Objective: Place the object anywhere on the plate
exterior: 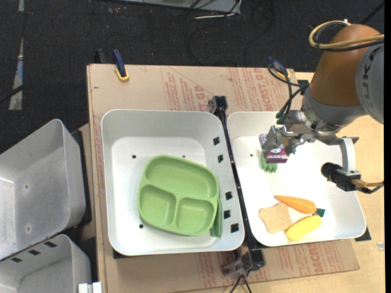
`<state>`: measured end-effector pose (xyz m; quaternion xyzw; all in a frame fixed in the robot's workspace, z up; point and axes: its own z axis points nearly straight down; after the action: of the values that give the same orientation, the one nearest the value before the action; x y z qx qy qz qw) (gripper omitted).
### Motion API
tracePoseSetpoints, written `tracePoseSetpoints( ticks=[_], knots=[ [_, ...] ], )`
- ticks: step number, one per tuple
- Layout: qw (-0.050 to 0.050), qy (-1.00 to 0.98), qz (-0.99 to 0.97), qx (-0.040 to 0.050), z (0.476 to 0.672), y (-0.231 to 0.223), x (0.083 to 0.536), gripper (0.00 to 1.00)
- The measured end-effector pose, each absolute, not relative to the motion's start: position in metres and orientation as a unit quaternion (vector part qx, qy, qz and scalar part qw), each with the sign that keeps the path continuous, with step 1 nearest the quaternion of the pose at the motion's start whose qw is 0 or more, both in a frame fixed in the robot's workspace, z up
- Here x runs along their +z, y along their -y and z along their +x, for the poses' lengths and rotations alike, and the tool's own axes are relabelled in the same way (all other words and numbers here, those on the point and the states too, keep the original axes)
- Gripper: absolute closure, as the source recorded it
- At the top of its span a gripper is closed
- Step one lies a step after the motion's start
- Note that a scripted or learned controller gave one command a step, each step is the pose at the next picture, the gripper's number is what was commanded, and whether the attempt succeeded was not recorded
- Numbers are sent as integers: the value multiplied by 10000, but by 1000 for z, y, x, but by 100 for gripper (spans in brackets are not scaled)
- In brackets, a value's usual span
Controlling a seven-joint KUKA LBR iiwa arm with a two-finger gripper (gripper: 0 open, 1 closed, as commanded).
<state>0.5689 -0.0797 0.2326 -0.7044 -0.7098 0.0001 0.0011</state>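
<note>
A green three-compartment plate (178, 195) lies in the left white bin (119, 133). In the right bin (345, 221), a small purple object with a green end (277, 157) sits near the bin's upper left. My gripper (276, 141) hangs directly over that purple object, touching or nearly touching its top. The grey arm with its orange band reaches in from the upper right and hides the gripper's tips.
An orange carrot (295, 204), a slice of toast (275, 218) and a yellow piece (303, 227) lie near the right bin's front edge. A black clip row (227, 170) runs between the bins. Two more white bins (36, 182) stand at the far left.
</note>
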Motion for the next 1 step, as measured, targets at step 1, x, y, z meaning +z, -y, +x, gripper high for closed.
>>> tracePoseSetpoints(
  ticks=[1],
  knots=[
    [14, 7099, -7043, 3, 575, 28, 221, 100]
  ],
)
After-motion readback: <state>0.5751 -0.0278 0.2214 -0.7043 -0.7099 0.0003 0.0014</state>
